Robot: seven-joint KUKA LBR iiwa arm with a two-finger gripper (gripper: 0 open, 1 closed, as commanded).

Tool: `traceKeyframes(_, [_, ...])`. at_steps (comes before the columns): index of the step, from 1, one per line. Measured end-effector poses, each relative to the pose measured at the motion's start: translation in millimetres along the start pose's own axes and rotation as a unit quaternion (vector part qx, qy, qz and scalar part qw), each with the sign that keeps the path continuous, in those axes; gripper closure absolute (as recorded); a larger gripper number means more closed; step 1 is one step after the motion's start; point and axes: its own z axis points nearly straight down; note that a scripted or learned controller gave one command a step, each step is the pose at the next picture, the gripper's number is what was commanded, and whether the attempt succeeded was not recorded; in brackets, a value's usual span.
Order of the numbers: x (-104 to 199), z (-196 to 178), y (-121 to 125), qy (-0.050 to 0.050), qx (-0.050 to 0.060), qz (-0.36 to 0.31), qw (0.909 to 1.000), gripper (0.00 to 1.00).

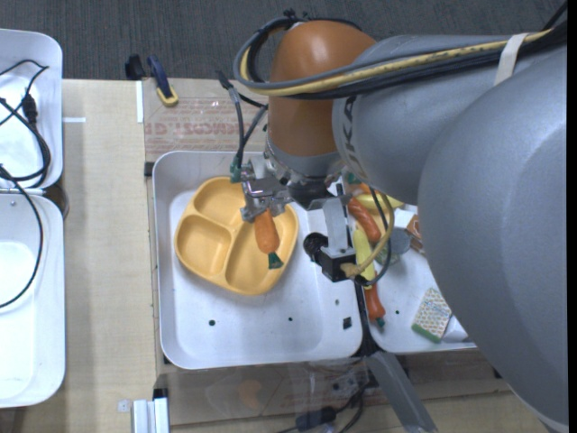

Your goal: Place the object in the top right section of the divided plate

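Hovering w/ the silver two-finger gripper (260, 207) over the yellow three-section plastic plate (207, 242), fingers closing around the top end of an orange toy carrot w/ green tip (267, 239), carrot hanging toward 5 o'clock across the plate's right-hand section near the rim. Judging by this, working the placement step: carrot carried in, not yet let go. Needing next a check that the 1-2 o'clock section sits underneath, then lowering and opening.
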Motion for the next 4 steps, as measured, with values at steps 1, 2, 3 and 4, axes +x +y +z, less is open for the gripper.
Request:
traceKeyframes(1, [-1,-8,0,-0.001,0.001,0.0,1.0,1.0])
traceKeyframes(2, [-37,-1,-55,0.0,0.0,-0.04,0.9992,1.0])
traceKeyframes(3, [3,-47,-91,0.0,-0.001,-0.14,0.9902,1.0])
traceKeyframes(4, [-38,19,-98,0.001,0.0,-0.228,0.9736,1.0])
